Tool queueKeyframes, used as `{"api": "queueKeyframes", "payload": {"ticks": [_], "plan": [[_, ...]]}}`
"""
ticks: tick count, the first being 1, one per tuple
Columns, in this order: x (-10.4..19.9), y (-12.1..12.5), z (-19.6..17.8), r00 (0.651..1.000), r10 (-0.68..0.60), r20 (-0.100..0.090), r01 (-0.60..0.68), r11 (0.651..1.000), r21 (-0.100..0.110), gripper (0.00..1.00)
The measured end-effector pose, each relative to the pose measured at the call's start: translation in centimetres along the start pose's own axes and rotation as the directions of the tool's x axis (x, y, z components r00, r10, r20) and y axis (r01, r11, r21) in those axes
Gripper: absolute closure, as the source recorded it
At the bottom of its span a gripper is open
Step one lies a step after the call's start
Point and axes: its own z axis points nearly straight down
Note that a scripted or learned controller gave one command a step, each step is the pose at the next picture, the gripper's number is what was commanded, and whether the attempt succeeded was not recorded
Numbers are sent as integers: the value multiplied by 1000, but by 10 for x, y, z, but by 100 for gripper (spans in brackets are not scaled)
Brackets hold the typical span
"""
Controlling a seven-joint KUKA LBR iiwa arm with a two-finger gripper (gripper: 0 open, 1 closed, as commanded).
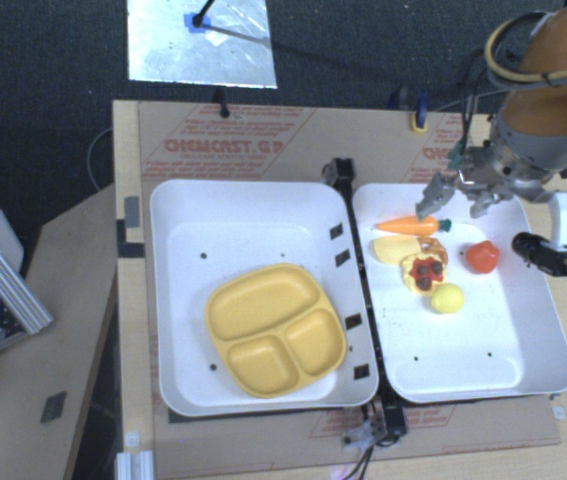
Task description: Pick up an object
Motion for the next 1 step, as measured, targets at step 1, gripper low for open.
{"api": "queueKeyframes", "payload": {"ticks": [1], "plan": [[0, 2, -6, 1000, -2, 1, 2, 1000, -11, 0]]}}
